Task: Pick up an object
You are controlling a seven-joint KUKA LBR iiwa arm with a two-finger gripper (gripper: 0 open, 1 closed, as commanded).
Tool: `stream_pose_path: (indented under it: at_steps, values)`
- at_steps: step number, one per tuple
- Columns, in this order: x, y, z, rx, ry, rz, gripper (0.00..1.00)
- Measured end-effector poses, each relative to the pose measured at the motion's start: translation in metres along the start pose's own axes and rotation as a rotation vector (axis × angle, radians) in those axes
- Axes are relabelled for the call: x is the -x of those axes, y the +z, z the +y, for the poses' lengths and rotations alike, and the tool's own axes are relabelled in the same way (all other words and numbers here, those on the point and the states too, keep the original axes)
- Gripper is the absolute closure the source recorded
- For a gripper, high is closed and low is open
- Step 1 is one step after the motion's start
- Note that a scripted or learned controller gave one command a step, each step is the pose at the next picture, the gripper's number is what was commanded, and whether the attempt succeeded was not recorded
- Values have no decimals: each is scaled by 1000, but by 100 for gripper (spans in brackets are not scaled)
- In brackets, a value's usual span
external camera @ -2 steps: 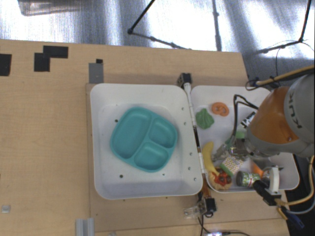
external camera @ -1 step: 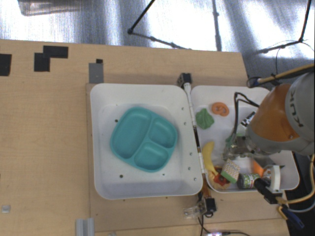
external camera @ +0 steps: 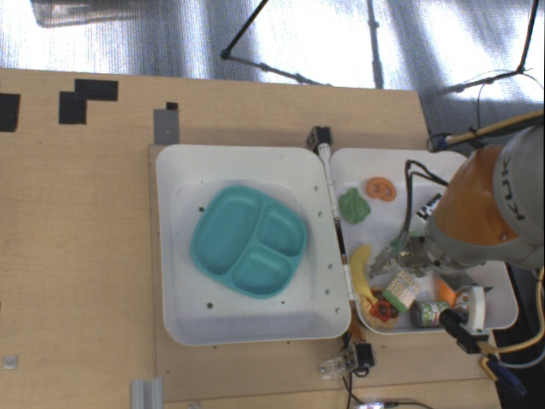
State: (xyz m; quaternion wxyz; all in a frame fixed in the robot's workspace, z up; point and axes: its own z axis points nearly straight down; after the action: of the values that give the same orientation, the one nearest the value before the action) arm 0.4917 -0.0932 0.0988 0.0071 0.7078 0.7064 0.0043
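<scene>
Yellow banana [external camera: 361, 271] in right bin [external camera: 502, 301], just left of tool [external camera: 407, 258]

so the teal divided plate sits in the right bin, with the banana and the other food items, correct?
Not quite. The camera view shows the teal divided plate in the left bin, by itself. The banana and the other food items lie in the right bin, where the arm's gripper is down among them.
</scene>
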Motion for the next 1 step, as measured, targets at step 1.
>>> stream_pose_path:
  at_steps: [1]
  values:
    - [46,12,-3,-9,-5,4,0]
